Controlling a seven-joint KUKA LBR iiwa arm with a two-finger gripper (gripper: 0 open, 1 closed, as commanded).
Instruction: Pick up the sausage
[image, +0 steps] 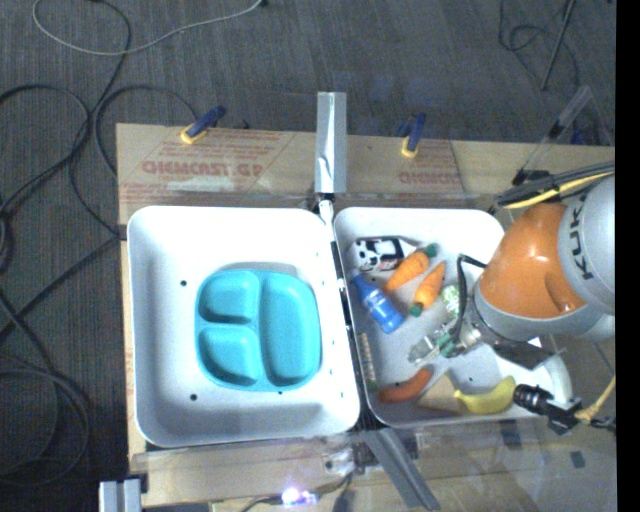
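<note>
The sausage (405, 388), reddish-brown and slightly curved, lies near the front wall of the right bin (480, 222). My gripper (436, 346) hangs low over that bin, just above and to the right of the sausage, a short gap away from it. The arm's orange band and grey wrist (535, 275) cover the bin's right side.
In the right bin lie two carrots (407, 268) (428, 286), a blue bottle (379, 304), a black-and-white toy (378, 252), a banana (487, 396) and a tan piece (437, 403) beside the sausage. The left bin (160, 300) holds a blue divided plate (260, 327).
</note>
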